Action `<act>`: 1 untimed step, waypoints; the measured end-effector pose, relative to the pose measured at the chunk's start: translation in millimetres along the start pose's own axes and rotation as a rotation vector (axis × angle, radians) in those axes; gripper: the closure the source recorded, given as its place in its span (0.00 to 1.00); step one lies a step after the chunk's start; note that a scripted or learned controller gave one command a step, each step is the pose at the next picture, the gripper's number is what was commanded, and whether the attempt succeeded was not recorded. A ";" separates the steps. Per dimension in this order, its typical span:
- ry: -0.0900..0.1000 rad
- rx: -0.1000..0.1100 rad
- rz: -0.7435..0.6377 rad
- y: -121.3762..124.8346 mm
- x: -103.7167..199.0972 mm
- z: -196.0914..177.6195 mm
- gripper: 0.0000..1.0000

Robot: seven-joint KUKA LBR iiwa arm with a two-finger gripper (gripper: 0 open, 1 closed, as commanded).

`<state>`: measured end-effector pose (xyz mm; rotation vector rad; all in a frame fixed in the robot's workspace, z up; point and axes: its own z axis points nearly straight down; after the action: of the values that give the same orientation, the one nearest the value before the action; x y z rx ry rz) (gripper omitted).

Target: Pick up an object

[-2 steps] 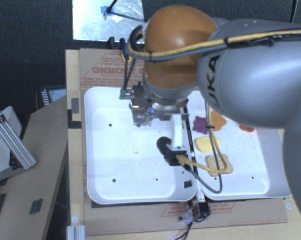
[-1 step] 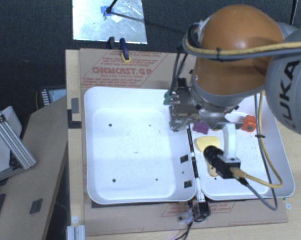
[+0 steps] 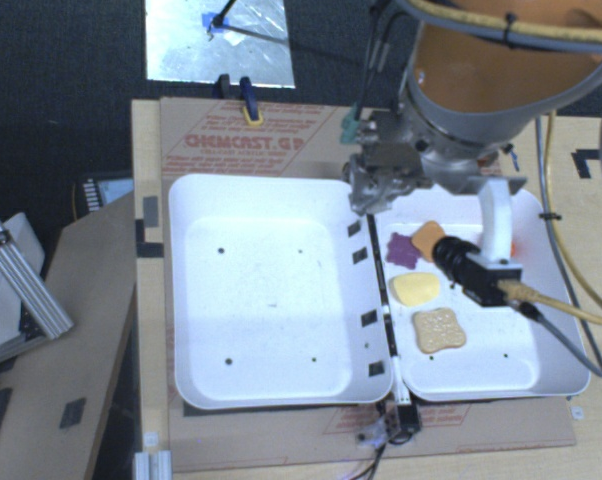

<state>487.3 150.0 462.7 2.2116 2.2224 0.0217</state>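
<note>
I'm looking down at the bench (image 3: 146, 298), and the arm (image 3: 501, 48) is taking up the whole top right, with the orange band hogging most of that corner. It's hanging over the far end of the divider between the two bins. The left bin (image 3: 261, 298) is sitting there as a big white tray showing just a few dark dots on its floor. The right bin (image 3: 511, 368) is holding all the small stuff, bunched toward its left half near the divider.

The gripper (image 3: 373, 196) is hovering right over the far end of that divider, just above the corner where the bins meet. From this angle I'm getting a grey blocky mass and honestly cannot tell whether the claw is wide or narrow, and I'm not seeing anything between it.

A black cylinder thing (image 3: 469, 266) with a yellow cable (image 3: 571, 313) is sticking out over the right bin, covering part of the contents.

Now the pickable bits, all lying in the right bin: the toast (image 3: 440, 331) is sitting nearest me, the yellow piece (image 3: 416, 288) is resting just beyond it, the orange piece (image 3: 427, 238) is peeking out beside the black cylinder, and the purple piece (image 3: 402, 251) is lying just left of the orange one, close to the divider. All four are lying loose, apart from the gripper.
</note>
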 end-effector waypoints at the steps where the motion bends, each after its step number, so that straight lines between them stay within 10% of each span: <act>1: -0.004 0.015 -0.003 -1.5 44.8 25.4 1.00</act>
<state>485.9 194.9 437.6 2.2129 2.2314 0.0007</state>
